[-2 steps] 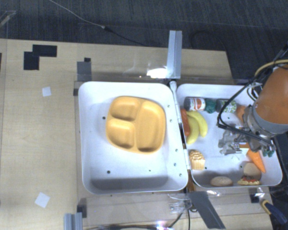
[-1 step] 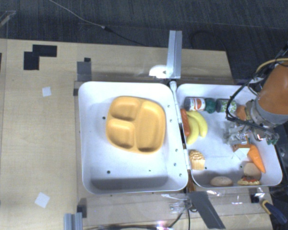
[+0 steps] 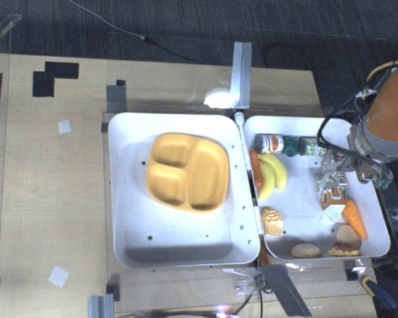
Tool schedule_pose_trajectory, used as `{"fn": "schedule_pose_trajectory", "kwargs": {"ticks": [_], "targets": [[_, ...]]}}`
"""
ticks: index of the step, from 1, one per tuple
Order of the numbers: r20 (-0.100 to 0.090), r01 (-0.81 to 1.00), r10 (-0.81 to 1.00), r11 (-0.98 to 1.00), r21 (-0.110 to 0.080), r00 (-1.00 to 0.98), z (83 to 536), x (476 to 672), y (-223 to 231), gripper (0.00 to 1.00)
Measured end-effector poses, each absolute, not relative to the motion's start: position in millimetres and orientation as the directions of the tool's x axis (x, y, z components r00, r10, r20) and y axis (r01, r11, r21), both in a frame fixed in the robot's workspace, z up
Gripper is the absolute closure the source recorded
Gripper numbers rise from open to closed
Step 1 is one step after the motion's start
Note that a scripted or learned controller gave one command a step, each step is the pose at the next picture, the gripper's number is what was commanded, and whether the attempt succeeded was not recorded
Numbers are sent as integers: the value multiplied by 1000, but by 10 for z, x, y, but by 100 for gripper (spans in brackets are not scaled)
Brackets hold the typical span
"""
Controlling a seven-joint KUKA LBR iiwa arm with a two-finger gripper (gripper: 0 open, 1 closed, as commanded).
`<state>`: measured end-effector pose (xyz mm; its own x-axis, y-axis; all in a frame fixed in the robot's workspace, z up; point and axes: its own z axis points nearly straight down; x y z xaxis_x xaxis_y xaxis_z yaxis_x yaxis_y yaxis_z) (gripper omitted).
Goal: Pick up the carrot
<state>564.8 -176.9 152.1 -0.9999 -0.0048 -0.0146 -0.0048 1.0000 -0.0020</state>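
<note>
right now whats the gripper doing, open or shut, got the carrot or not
Gripper: over the right bin, just above the carrot; whether it is open or closed cannot be told, and no carrot is seen in its grasp.

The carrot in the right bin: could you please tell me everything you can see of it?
The carrot is a small orange, tapered piece with a smooth, plastic-like look, probably toy food. It lies flat near the right wall of the right bin, running diagonally, one end up-left, the other down-right. Its upper end meets a small orange-and-white carton; its lower end lies close to a brownish round item. The pincer hangs just above and left of it, not on it.
</note>
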Motion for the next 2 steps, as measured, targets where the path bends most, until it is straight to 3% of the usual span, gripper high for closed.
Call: {"fn": "schedule_pose_trajectory", "kwargs": {"ticks": [1,2], "targets": [[-5,-178,-178,984,1,-984,983,4949,-1231,100],[-8,-540,-540,842,-9,-842,910,5101,-1171,100]]}}
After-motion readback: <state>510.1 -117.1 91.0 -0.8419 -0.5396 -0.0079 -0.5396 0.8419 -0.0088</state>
